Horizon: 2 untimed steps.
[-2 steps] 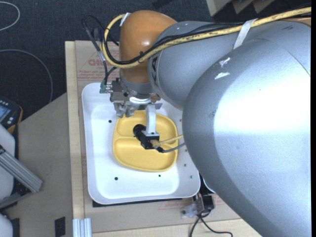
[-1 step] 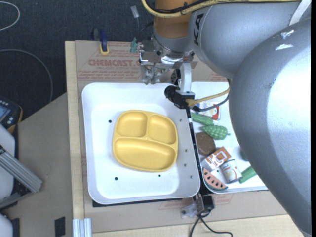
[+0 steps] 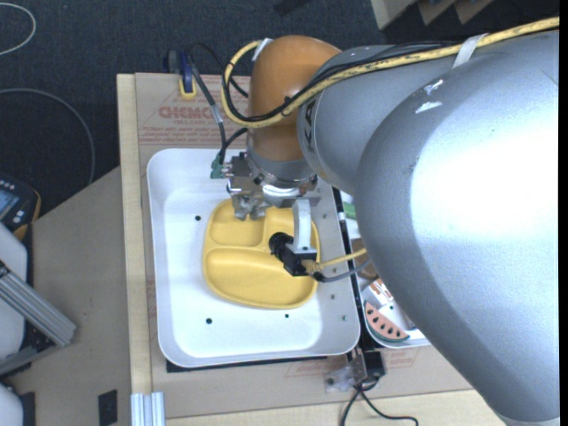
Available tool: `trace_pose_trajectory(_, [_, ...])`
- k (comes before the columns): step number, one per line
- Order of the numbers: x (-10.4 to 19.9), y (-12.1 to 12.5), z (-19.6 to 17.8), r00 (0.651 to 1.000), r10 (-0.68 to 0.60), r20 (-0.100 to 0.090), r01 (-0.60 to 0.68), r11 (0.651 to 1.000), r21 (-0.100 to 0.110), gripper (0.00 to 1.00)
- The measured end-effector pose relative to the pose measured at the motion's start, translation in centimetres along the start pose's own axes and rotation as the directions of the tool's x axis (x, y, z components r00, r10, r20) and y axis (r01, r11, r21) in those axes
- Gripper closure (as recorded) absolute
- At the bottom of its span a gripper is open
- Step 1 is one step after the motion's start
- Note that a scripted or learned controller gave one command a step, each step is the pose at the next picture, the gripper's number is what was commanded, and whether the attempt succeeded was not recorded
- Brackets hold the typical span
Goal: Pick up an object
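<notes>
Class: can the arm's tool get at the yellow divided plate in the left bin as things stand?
Probably yes. The tool hangs right over the yellow divided plate, and nothing lies between them in the left bin.

Left bin (image 3: pixel 177 264): sits on the counter (image 3: pixel 142 131), on the view's left side, just beside the right bin
Divided tray (image 3: pixel 248 269): lies in the left bin, toward its right and middle
Hand (image 3: pixel 266 211): directly above the tray's far edge, under the arm's wrist
Arm (image 3: pixel 444 176): reaches in from the right, over the right bin
Right bin (image 3: pixel 355 238): right of the left bin, mostly hidden under the arm
Small items (image 3: pixel 386 322): in the right bin, at its near end, partly covered by the arm
</notes>
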<state>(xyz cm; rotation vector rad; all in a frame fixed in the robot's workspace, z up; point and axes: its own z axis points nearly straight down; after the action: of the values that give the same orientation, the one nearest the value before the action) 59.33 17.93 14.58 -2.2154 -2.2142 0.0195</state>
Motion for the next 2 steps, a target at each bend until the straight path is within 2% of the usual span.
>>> trace_pose_trajectory(1, [4.55, 2.78, -3.60, 1.000, -0.006, -0.005, 0.005, 1.000, -0.020, 1.00])
trace_pose_trajectory(2, [4.32, 2.71, -4.54, 1.000, -0.004, -0.003, 0.004, 1.000, -0.019, 1.00])
